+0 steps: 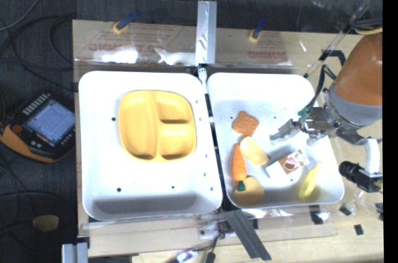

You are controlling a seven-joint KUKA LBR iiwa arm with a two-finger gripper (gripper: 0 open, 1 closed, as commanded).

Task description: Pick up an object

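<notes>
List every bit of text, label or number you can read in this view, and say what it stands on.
None can be read.
Clear sheet behind the bins: reddish print, blurred and seemingly upside down.
Small box in the right bin: printed wrapper, too small.
Handheld pendant on the floor: screen too blurred.

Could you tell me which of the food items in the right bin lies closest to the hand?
The white packet: it sits just below the hand, nearer than the cookie, the carrot and the banana by the bin's front wall.
</notes>
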